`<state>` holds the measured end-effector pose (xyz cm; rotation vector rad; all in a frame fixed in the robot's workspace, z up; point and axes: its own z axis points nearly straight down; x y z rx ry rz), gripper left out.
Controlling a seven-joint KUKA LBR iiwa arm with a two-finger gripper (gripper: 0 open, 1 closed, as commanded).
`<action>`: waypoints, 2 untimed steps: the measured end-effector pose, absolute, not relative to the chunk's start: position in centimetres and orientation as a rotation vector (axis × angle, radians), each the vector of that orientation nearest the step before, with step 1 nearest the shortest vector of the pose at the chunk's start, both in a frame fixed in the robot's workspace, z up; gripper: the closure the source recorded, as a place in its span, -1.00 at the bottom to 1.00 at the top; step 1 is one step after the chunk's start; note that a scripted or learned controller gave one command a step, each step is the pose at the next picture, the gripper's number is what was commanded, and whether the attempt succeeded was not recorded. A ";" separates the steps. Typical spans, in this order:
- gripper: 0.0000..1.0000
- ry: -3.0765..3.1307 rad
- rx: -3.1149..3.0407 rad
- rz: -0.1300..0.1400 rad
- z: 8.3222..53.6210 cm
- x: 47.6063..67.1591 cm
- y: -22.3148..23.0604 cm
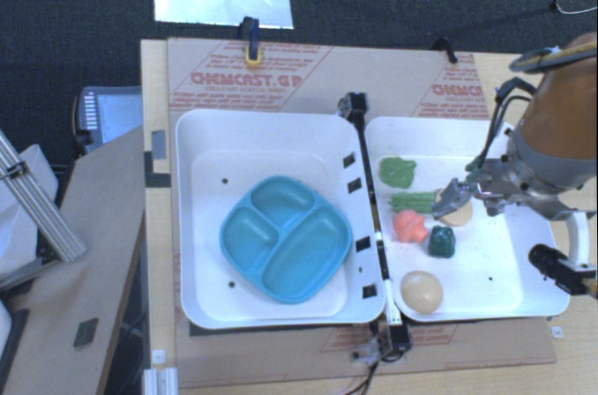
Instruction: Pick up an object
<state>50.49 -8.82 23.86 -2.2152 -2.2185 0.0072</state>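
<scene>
- Bottom of frame, right bin [523, 295]: a pale tan egg-shaped object [421, 291] sits near the bin's lower-left corner, apart from the rest. Looks like the easiest isolated pick.
- Left bin [201, 225], lower centre-left of frame: holds a blue divided plate [285, 237], lying flat and turned at an angle. Too wide and flat for a two-finger grab.
- Mid right bin: a cluster with a dark green piece [441, 241], a pink-orange piece [408, 225] just left of it, and a green stick-shaped piece [412, 201] above. They are touching or nearly so, so fingers risk nudging neighbours.
- The gripper [455, 197] is low over the cluster's right edge, reaching in from the right. Can't tell whether it is spread or closed. A pale round object [458, 216] lies right under it, partly hidden, probably the target. No grasp visible.
- Further up in the right bin: a green leafy object [397, 170] sits alone near the divider.
- Top of frame: a cardboard sheet [280, 76] under both bins, likely a base liner.
</scene>
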 end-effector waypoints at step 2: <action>-1.00 -2.221 -2.219 0.002 20.1 50.9 -9.1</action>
